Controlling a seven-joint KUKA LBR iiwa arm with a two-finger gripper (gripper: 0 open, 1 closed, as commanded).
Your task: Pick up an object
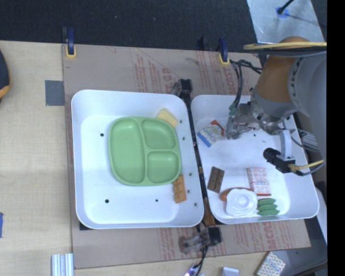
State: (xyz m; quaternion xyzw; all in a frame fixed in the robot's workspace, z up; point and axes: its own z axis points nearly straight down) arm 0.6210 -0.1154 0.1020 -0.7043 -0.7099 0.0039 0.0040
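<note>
Nearest the camera, along the front wall of the right bin (310, 207), a round white lidded cup (241, 202) sits with a green pea-pod toy (268, 206) just beside it on the right and a bit of orange showing at its left edge. Just behind them lie a small red-and-white packet (258, 180) and, to its left, a dark brown bar (215, 179). Over in the left bin (86, 154), an orange cracker-like piece (179, 189) rests by the front corner of a green divided plate (144, 150), and a pale yellow block (167, 118) peeks out behind the plate's far edge. Farther back in the right bin, a blue-and-white wrapper (209, 135) lies close to the left wall. The claw (237, 126) is down at the bin floor just right of that wrapper; whether its fingers are apart or together I cannot tell. Both bins stand on a brown cardboard sheet (132, 68) laid on the counter (23, 154).
</note>
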